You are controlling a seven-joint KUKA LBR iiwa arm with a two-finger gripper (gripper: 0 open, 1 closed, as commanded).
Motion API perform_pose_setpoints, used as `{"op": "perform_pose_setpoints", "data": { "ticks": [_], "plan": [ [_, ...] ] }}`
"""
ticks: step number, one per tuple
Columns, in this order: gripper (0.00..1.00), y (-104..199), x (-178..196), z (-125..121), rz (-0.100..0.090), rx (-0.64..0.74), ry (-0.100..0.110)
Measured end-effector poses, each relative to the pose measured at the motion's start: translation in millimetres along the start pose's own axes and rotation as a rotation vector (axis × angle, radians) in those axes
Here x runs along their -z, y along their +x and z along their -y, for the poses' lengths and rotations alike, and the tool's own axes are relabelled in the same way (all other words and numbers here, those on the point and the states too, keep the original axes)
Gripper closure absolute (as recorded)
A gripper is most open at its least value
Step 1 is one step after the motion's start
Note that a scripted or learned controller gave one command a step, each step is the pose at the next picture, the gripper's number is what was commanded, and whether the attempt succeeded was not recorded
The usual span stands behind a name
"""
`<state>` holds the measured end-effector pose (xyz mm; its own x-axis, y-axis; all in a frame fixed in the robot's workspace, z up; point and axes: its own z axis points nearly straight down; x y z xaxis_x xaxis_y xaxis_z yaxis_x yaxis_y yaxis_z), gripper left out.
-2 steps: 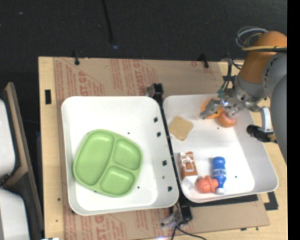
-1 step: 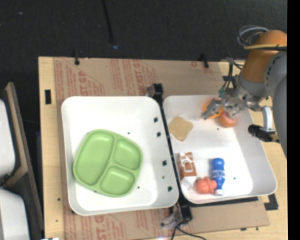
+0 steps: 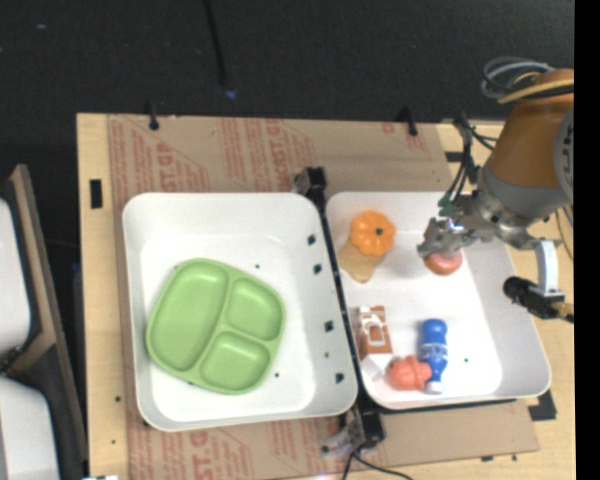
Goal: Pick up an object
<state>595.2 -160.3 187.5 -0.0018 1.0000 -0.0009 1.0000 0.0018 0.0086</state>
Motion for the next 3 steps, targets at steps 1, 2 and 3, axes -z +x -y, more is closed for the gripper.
{"op": "perform_pose_setpoints", "data": {
  "ticks": [1,2,3],
  "plan": [
    [1.00,84,46,3,-0.002,0.005,0.003],
    [1.00,156,78,-35,-0.002,0.004,0.005],
    [1.00,224,75,-76,-0.002,0.003,0.009]
  ]
}}
